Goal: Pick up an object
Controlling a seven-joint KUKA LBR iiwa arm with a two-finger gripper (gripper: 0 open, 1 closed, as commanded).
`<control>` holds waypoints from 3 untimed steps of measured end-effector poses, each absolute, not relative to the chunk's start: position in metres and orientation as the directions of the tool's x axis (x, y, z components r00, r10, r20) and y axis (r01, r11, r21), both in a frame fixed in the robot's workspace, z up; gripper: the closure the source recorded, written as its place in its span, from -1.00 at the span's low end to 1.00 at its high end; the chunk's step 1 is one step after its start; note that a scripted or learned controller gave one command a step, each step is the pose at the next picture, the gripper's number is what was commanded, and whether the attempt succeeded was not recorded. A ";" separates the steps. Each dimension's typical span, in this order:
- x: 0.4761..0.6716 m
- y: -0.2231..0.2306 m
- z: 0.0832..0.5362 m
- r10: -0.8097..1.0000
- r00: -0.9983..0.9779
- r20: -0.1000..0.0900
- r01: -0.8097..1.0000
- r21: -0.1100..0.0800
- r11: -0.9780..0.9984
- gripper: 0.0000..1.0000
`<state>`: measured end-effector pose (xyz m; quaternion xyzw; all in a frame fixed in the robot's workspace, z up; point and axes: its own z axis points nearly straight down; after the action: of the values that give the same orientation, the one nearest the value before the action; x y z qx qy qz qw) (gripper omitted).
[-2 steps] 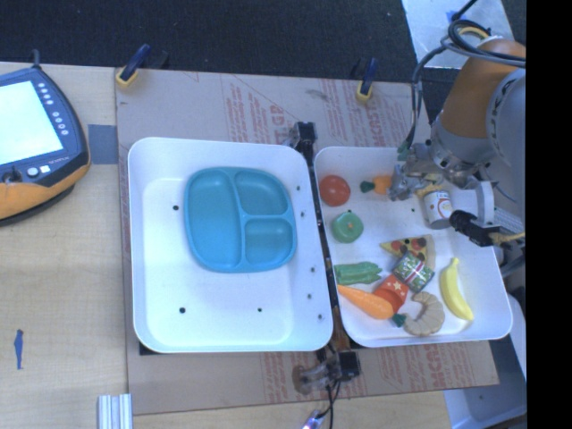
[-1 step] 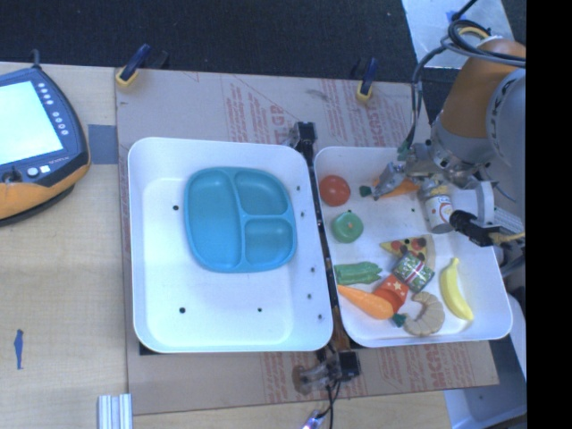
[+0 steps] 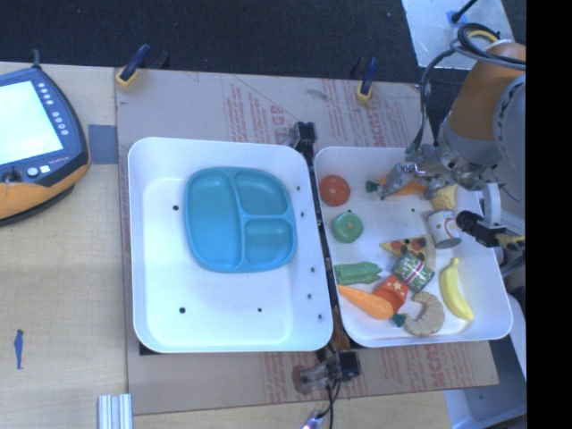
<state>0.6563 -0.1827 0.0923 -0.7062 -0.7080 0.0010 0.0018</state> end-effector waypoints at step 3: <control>0.659 -0.203 0.095 1.000 -0.009 0.017 1.000 -0.004 0.009 -1.00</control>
<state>0.6595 -0.2030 0.0949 -0.7038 -0.7103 -0.0046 0.0071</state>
